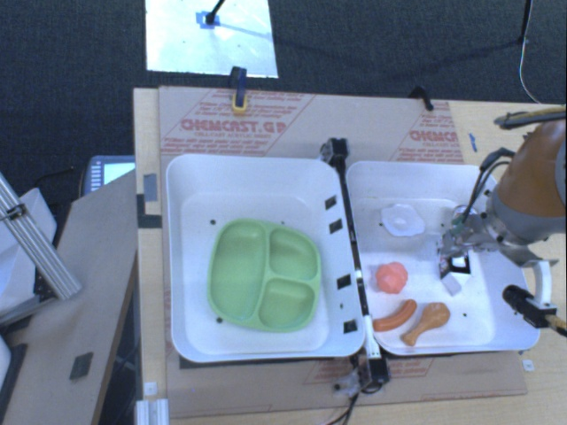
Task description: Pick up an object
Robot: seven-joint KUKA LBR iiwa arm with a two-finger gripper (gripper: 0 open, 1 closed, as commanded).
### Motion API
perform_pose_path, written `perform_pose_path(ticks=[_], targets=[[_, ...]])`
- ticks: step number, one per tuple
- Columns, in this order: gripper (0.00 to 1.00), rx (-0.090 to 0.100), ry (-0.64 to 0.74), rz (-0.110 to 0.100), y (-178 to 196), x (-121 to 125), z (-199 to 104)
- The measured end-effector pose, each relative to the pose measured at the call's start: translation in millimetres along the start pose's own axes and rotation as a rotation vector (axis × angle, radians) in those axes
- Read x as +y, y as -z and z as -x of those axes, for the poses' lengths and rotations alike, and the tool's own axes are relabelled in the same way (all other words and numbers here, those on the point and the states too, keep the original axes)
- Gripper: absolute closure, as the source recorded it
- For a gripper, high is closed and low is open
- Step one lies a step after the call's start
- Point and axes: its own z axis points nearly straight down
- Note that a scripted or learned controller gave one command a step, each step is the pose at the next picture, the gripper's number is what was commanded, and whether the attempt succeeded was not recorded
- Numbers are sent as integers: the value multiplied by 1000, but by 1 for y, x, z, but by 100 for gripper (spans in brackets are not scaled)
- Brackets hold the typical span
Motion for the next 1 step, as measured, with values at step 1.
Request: perform_pose_path(ticks=[1], targets=[[100,14,5,-22,59,-6,1]])
